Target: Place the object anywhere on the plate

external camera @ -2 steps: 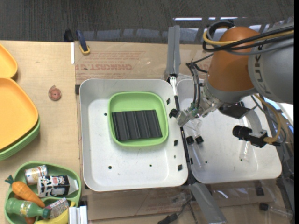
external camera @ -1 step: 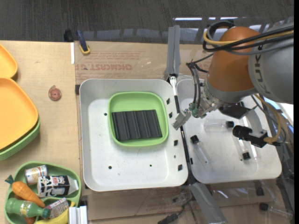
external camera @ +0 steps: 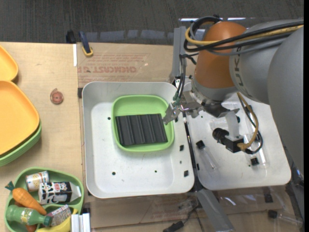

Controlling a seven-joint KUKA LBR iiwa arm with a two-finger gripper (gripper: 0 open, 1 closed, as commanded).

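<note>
Ridges run lengthwise along the dark slab [external camera: 141, 129], which lies flat on the green plate [external camera: 140, 103] in the left bin [external camera: 96, 144], toward that bin's rear right corner. Just off the plate's right edge, over the seam between the left bin and the right bin [external camera: 275, 168], hangs the gripper [external camera: 172, 115], apart from the slab; whether it is released or clenched I cannot tell.

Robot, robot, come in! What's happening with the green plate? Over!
Gripper at green plate's right rim. Dark ribbed slab lying flat on plate. Nothing in the way.
</note>
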